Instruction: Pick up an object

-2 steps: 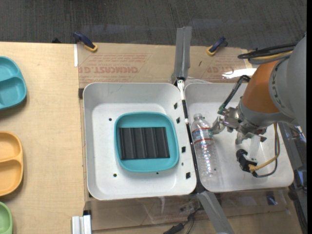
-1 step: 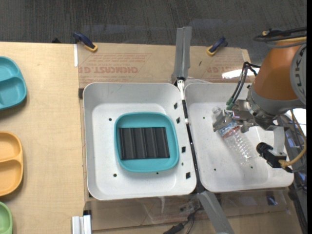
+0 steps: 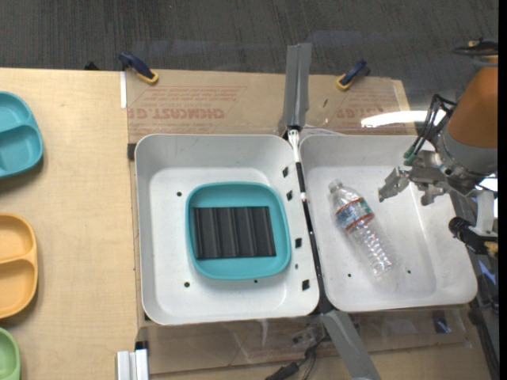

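In the right bin: a clear plastic water bottle (image 3: 360, 228) was seen lying on its side, slanted, cap end toward the upper left, base toward the lower right.
Bottle label: a blue and red band was noted around the upper half.
Right bin (image 3: 444, 291): shallow, white; nothing else was made out on its floor besides the bottle.
Gripper (image 3: 411, 184): was positioned over the right bin's upper right area, fingers spread apart, nothing seen between them.
Gripper vs bottle: they were apart; the bottle lay to the gripper's lower left, no contact.
Arm (image 3: 477, 117): grey with an orange band, was seen entering from the right edge.
Left bin (image 3: 158, 236): white, just beside the right bin, the two separated by a grey divider bar (image 3: 298, 85).
Left bin contents: a teal tray (image 3: 236, 232) with a dark ribbed insert was found near the centre.
Bench left side: a teal divided plate (image 3: 17, 145), an orange divided plate (image 3: 16, 264) and the edge of a green one (image 3: 6, 356) were seen, well apart from the bins.
Behind the bins: a cardboard sheet (image 3: 206, 105) was held by two blue and yellow clamps (image 3: 139, 67).
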Tool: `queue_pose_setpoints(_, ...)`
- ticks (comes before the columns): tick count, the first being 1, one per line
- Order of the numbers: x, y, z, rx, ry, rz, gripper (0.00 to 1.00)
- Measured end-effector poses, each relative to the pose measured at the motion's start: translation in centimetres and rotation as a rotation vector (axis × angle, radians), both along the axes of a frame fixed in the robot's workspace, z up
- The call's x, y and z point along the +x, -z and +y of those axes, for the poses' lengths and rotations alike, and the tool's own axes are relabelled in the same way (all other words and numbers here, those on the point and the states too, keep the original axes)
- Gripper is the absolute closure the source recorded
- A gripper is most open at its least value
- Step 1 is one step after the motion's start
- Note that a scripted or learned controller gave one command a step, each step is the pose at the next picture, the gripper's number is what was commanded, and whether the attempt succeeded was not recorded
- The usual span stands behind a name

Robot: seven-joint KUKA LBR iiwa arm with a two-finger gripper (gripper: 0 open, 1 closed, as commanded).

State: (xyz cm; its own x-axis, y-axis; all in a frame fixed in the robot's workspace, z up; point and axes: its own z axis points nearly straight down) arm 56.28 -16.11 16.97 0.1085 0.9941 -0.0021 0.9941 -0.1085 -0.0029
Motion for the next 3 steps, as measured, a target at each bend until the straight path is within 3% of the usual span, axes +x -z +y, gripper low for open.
queue_pose_setpoints(1, 0.13, 2.29, -3.14, 0.002, -0.158, 0.0, 0.0)
queue_pose_setpoints(2, 0.16, 1.39, -3.17, 0.001, -0.158, 0.0, 1.0)
queue_pose_setpoints(3, 0.15, 1.4, -3.17, 0.001, -0.158, 0.0, 0.0)
